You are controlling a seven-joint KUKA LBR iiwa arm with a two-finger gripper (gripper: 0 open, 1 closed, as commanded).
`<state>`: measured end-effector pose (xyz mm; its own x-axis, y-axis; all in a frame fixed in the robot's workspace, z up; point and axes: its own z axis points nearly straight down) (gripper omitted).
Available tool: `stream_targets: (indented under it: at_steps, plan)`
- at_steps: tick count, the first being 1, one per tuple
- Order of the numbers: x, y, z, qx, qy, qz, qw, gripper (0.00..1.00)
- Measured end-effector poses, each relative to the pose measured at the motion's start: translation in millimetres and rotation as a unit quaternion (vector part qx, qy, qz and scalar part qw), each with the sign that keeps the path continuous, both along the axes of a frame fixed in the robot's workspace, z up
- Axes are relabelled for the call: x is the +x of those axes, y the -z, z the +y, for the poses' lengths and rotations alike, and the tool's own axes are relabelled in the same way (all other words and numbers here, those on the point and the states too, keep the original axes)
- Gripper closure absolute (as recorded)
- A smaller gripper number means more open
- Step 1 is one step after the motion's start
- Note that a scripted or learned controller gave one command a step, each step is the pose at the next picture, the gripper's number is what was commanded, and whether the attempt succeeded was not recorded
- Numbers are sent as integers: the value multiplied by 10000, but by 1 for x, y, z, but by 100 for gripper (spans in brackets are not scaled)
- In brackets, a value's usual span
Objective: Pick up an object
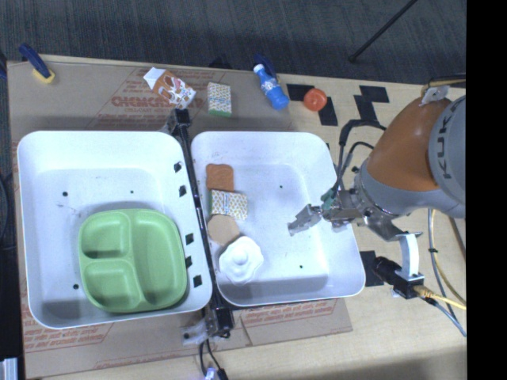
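Near edge, right bin: a white lumpy plastic object (240, 260) lies near the front left of the shallow white right-hand bin (317, 279).
Behind it: a tan round flat disc (222, 229), then a small patterned yellow-white packet (229, 203), then a brown rectangular block (220, 176), all in a row along the bin's left wall, each touching or just beside the next.
Left bin: a green plastic divided tray (131, 258) rests in the shallow white left-hand bin (47, 157).
Gripper: the grey two-finger gripper (301, 219) sits low over the right bin's bare middle, well apart from the row of objects; nothing shows between its fingers, and whether they stand wide or narrow cannot be told.
Step in hand: reaching, with no object taken yet, as I judge it.
Next move: shift toward the bin's left side and descend over one object, likely the packet or white lump.
Far bench: a blue bottle (271, 87) and an orange cap (315, 99) lie beyond the bins.
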<state>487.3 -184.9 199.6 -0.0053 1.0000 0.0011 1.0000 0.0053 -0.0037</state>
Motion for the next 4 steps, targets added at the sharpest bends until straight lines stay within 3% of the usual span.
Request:
stream_targets:
  at_steps: [2, 3, 4]
  plan:
    - [-11, 108, 91, 3, -14, 1, 10000, 0]
    - [-8, 95, 90, 1, -35, -30, 10000, 100]
    - [-10, 7, 95, -4, -2, -19, 10000, 100]
